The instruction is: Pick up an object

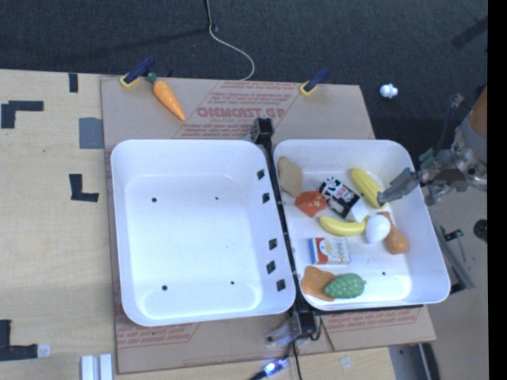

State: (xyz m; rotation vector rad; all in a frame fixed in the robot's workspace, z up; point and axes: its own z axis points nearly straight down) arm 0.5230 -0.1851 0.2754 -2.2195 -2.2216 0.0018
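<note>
end effector (394, 189) over right bin (424, 287), grip state unclear (blurred), arm cut off at right

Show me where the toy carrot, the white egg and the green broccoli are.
toy carrot (168, 99): camera view, middle of its orange body.
white egg (377, 228): camera view, centre of its shell.
green broccoli (345, 286): camera view, middle of its bumpy top.

The bench (47, 212) bears two white bins (190, 228) and a toy carrot (168, 99).
</note>
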